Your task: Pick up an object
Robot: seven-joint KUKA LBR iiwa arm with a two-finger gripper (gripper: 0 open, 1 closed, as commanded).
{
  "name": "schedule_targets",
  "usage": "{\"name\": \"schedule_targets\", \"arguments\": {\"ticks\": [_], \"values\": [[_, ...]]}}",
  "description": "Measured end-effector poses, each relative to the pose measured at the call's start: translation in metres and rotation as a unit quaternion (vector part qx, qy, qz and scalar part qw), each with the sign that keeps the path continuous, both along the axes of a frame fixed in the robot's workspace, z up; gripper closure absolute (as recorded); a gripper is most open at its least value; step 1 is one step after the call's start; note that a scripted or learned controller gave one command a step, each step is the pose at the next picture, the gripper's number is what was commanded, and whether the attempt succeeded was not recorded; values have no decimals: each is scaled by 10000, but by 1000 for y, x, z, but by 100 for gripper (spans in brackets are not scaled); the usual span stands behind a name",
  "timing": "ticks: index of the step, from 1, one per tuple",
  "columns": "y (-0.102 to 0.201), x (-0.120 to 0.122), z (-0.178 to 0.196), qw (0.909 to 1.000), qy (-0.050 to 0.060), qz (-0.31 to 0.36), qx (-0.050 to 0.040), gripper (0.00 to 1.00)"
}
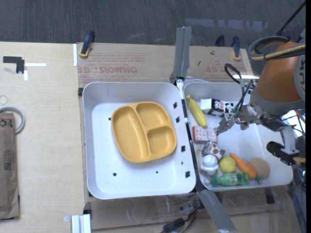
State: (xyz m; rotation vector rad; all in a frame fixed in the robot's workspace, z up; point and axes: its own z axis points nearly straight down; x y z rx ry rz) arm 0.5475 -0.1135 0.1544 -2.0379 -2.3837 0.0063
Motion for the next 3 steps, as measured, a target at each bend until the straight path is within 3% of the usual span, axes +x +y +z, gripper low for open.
{"name": "schedule_targets", "arguments": {"ticks": [1,2,3], "values": [[-15,-71,-66,9999,1,-158,5,0],[-16,-71,-61,9998,19,-177,5,100],[42,-39,50,9985,1,-549,-11,100]]}}
